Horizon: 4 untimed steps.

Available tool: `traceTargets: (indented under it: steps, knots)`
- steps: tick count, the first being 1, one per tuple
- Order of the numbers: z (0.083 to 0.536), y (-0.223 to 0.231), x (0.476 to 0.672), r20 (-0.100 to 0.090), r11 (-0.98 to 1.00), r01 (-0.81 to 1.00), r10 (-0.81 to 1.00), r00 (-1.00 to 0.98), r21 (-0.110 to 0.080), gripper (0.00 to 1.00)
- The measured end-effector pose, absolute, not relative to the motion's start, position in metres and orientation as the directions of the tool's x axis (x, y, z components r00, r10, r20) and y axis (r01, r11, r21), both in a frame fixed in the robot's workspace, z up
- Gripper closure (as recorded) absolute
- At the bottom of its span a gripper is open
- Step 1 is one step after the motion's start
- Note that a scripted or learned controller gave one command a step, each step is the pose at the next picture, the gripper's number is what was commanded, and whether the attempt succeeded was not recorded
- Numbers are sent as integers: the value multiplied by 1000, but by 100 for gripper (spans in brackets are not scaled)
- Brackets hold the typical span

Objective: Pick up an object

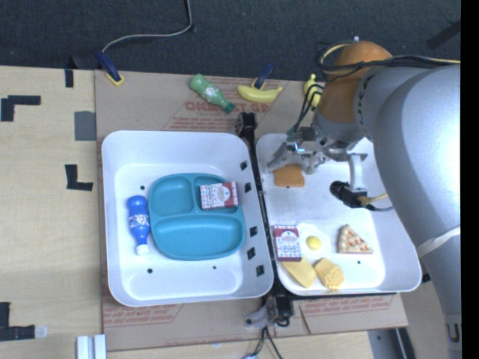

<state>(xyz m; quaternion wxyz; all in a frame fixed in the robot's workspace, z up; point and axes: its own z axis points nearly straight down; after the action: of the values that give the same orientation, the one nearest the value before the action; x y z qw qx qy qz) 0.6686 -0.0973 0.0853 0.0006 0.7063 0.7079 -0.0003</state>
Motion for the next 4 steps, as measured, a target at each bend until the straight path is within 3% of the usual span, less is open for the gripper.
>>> traceTargets:
  steps: [1,2,3,4]
  knots:
    - [96,-98,669,-4,3,1000,1000,-3,3,100]
    - [96,-98,669,-4,3,1000,1000,-3,2,0]
    - [86,-96,650,-2,0,1000,1000,0,2,0]
    - [86,-95,651,-1,0,1000,1000,0,1,0]
